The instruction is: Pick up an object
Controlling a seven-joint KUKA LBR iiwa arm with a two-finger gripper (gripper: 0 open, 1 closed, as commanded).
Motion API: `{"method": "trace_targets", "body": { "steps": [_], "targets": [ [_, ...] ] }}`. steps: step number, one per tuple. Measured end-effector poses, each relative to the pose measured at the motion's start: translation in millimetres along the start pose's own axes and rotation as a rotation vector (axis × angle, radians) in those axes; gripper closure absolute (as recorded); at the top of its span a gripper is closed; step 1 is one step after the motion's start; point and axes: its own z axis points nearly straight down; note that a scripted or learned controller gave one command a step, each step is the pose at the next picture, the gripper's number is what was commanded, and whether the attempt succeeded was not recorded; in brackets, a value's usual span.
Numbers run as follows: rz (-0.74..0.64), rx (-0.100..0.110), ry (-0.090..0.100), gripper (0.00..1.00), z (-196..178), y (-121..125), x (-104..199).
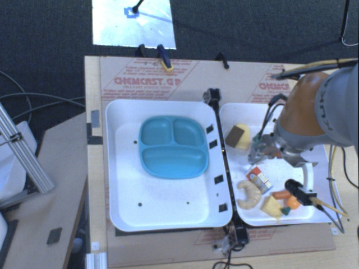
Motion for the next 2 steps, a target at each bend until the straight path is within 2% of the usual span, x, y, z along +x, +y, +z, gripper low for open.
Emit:
{"method": "trace_targets", "body": {
  "steps": [2],
  "targets": [
    [-0.002,-0.005,-0.001,1.00,-96.4,9.9,-15.4]
  ]
}}
